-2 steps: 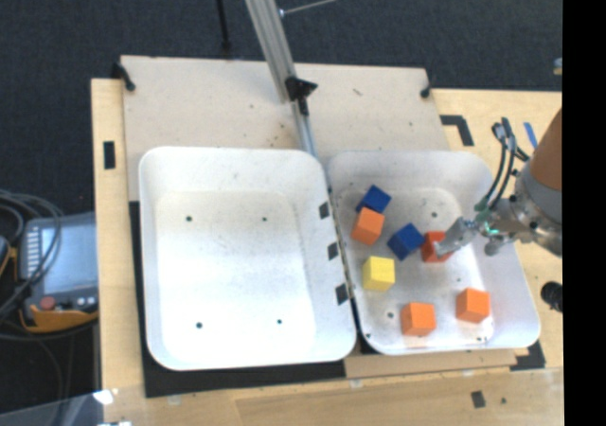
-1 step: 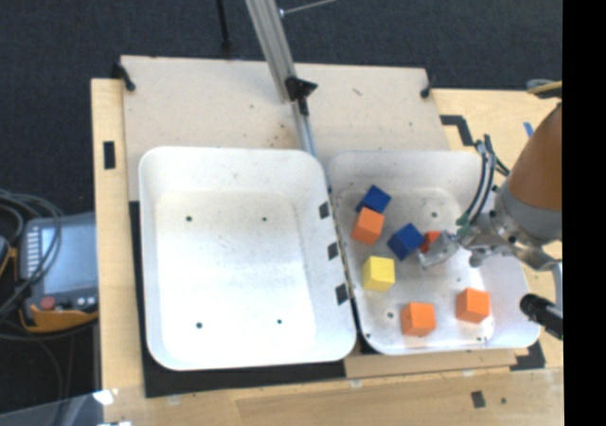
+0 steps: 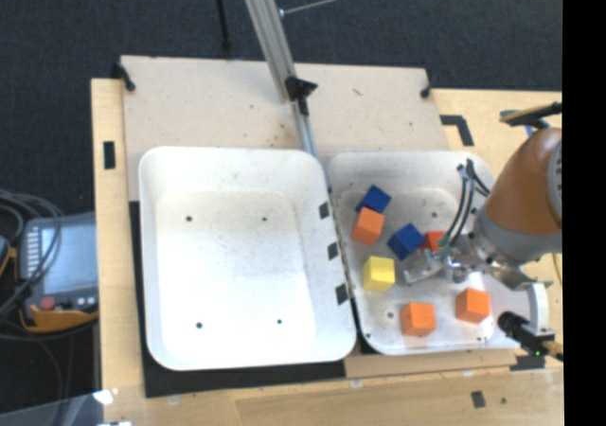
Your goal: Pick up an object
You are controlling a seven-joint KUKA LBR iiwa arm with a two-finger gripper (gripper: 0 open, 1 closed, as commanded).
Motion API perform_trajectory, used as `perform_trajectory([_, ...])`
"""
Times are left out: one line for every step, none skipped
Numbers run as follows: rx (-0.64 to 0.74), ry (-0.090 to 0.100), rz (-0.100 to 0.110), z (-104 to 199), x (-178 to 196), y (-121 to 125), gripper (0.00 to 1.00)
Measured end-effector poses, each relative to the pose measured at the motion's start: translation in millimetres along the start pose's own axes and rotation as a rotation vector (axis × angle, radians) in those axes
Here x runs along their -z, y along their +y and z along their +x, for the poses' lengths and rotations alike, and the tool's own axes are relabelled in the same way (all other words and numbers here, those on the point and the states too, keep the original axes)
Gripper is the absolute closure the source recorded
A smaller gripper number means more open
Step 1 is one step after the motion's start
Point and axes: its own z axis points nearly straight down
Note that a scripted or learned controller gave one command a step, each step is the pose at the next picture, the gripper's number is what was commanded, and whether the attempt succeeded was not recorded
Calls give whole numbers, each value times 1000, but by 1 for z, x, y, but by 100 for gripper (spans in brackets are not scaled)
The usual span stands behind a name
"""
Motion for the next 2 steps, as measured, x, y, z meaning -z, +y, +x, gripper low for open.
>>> perform_trajectory([-1, -2, -7, -2, -14, 1, 0])
perform_trajectory([-7, -2, -11, -3, -2, 2, 100])
